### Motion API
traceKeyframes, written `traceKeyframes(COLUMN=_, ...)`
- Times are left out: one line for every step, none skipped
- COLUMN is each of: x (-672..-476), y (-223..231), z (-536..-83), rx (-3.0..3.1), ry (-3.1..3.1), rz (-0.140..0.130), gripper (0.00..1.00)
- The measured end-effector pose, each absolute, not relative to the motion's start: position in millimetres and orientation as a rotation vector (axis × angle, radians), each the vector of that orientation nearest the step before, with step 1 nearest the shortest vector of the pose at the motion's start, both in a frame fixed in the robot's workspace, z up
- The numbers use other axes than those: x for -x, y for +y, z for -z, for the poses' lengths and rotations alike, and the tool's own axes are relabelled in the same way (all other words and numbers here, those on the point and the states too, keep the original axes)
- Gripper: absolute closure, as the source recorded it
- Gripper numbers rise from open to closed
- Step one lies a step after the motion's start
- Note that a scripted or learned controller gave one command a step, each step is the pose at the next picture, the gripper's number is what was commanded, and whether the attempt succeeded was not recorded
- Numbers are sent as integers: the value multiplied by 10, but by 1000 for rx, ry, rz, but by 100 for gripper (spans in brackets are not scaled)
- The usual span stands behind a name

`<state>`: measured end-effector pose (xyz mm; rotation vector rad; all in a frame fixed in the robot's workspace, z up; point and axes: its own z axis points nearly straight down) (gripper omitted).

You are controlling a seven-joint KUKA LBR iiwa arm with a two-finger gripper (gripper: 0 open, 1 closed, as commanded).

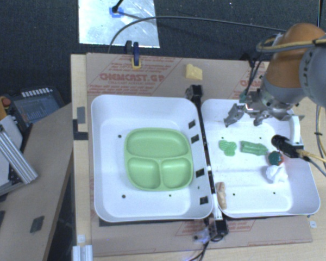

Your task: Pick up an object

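In the right bin [261,203] lie a small green piece [227,147], a longer green object [254,148], a teal and red item [274,157] and a white crumpled item [274,172]. My gripper [244,119] hovers over the far part of this bin, above and behind the two green objects. Its fingers [231,118] are spread apart, open, with nothing between them.
The left bin [106,145] holds a green divided plate [157,159]. A tan object [221,194] lies along the divider between the bins near the front. On the cardboard behind the bins rests a yellow block [194,72]. A black cable fitting [283,144] hangs by the arm.
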<state>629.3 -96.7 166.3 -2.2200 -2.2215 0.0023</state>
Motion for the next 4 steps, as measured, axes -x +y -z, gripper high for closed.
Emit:
traceKeyframes(x=-6345, y=-893, z=-1085, rx=2215, ry=-2225, rz=-2, gripper=0)
traceKeyframes(x=-6348, y=-888, z=-836, rx=2218, ry=-2224, rz=-1, gripper=0)
traceKeyframes(x=-6363, y=-891, z=-964, rx=2220, ry=-2227, rz=4, gripper=100)
traceKeyframes(x=-6394, y=-852, z=-1604, rx=2221, ry=-2230, rz=7, gripper=100)
